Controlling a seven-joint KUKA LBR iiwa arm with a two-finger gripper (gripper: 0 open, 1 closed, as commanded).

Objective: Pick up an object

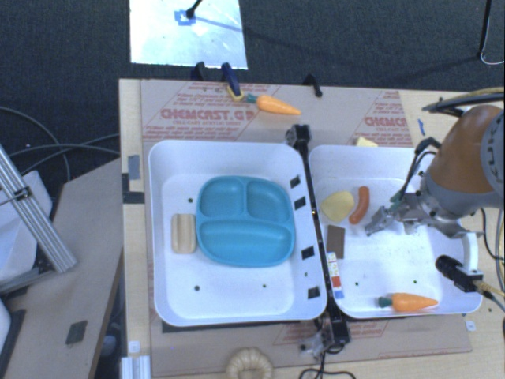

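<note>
Overhead, in the camera view, two white bins are seen side by side on a cardboard-covered bench. The left bin (pixel 170 290) is occupied by a blue divided plate (pixel 245 219) and a tan block (pixel 183 233) just beside it. The right bin (pixel 394 271) holds the candidate objects, presumably scattered so that each can be approached separately: a yellow piece (pixel 337 206) touching or nearly touching a red sausage (pixel 360 204), a brown rectangular piece (pixel 335 241), and a toy carrot (pixel 408 302) near the front wall. A second carrot (pixel 272 104) lies outside the bins. The gripper (pixel 377 220) is lowered into the right bin just beside the sausage; nothing is seen between its fingers, and how far they are parted cannot be told. The sausage is judged the likely target.
</note>
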